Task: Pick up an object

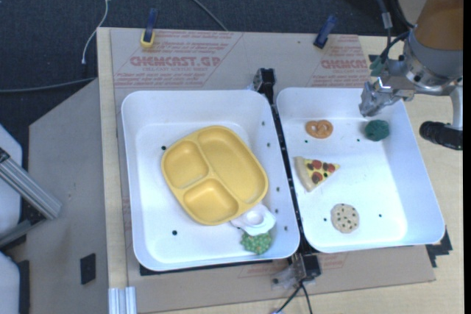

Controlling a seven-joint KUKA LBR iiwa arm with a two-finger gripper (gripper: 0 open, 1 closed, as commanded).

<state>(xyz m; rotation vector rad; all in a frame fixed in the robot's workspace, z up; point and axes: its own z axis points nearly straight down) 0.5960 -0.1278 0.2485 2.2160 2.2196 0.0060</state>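
Two shallow white bins sit side by side on the desk [184,59]: the left bin [140,158] fills the centre-left of the frame, the right bin [412,180] the centre-right; the left bin carries one yellow divided tray [213,174] with three compartments, lying at a slant, its long axis running from upper left to lower right; at the tray's lower right corner, touching it, lies one small white piece [254,219], and just below that one leafy green piece [257,241].

The right bin holds four small things, well apart from one another: one brown pretzel [319,129] in its upper left part; one dark green round ball [377,130] to the right of the pretzel, near the bin's upper edge; one pizza slice [315,172] in the middle left, its long axis near horizontal, the tip pointing to the right and the crust end toward the left; one round cookie [344,218] with dark chips in the lower middle.

The arm comes in at the upper right of the frame; its tool [372,101] hangs over the upper right corner of the right bin, just above and to the left of the green ball; whether its fingers stand wide or narrow I cannot tell, and nothing shows between them.

Two blue clamps [150,29] grip the desk's upper edge.
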